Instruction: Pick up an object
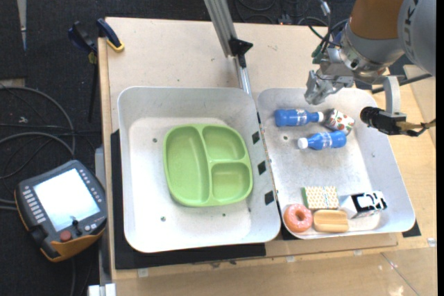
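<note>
1. Where the worktop (173, 52) is seen from above, two shallow white bins are borne on it side by side: the left bin (139, 218) and the right bin (388, 170).
2. The arm (392, 0), grey with an orange band, is reached in from the right and is hung over the far end of the right bin.
3. A green divided plate (208, 164) is laid in the middle of the left bin (three compartments are shown, all facing up).
4. The jaws (318, 95) are pointed down just above the far rim of the right bin; whether they are apart or together cannot be told, and nothing is seen between them.
5. A blue bottle (297, 118) is laid on its side just below the jaws, and a second blue bottle (322, 141) is laid near it, toward the bin's middle.
6. A small patterned object (340, 120) is set between the two bottles' right ends (its kind cannot be made out).
7. At the near end of the right bin, a pink doughnut (298, 218), a bun-like piece (331, 220), a waffle-like square (320, 197) and a black-and-white item (368, 203) are gathered close together.
</note>
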{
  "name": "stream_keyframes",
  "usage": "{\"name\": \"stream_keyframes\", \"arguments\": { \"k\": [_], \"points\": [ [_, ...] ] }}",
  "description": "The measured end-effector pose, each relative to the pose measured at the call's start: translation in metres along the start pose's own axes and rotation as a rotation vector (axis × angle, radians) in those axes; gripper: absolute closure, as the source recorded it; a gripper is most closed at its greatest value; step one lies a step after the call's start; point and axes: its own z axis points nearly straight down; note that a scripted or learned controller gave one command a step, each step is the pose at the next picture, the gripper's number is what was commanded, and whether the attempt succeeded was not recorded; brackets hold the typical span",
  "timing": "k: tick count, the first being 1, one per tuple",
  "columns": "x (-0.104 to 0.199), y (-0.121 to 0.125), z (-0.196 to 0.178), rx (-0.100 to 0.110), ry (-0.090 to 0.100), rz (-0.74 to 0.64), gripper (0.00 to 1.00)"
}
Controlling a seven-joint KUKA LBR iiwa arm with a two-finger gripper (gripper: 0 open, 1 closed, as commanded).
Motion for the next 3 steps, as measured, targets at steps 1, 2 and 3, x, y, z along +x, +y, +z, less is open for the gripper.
{"name": "stream_keyframes", "arguments": {
  "k": [1,2,3],
  "points": [
    [0.050,0.003,0.014,0.001,0.001,0.000,1.00],
    [0.096,0.006,0.021,0.001,0.000,-0.001,1.00],
    [0.142,0.004,0.028,0.001,0.001,-0.001,1.00]
  ]
}}
